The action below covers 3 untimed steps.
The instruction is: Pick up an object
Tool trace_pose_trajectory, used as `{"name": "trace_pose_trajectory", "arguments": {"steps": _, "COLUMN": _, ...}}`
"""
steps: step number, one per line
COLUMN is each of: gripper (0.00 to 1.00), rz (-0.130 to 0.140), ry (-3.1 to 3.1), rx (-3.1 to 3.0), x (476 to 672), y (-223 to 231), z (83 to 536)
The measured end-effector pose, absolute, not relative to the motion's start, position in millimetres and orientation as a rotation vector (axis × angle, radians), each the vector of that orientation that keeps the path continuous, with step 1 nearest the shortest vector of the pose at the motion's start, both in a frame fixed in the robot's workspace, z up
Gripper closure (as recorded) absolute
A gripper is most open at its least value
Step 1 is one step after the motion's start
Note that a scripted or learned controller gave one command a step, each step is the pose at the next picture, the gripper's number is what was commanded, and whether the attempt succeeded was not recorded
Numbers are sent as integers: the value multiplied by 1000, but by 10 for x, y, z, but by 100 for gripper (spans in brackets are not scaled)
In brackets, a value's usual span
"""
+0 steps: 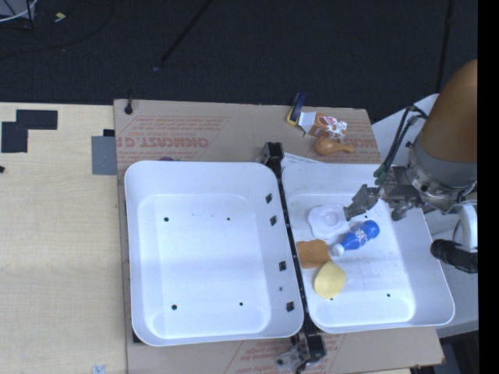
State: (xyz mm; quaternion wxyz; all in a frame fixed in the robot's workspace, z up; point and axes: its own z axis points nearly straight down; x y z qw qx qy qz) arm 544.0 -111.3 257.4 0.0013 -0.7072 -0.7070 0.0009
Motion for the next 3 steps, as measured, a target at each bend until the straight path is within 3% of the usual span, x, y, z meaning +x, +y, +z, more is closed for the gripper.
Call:
{"name": "trace_pose_trajectory", "arguments": {"steps": 1, "gripper": 0, "rz": 10, "ry": -2213, "rx": -2221, "x": 5638, "y": -1710, "z": 1746}}
{"name": "trace_pose_trajectory", "arguments": {"steps": 2, "gripper": 0, "rz": 3, "ry": -2222, "rx": -2217, "x": 5958, "y": -1663, "z": 842}}
{"name": "trace_pose_trajectory", "arguments": {"steps": 3, "gripper": 100, "rz": -3, "ry": -2220, "rx": -2223, "x": 5967, "y": -1673, "z": 994}}
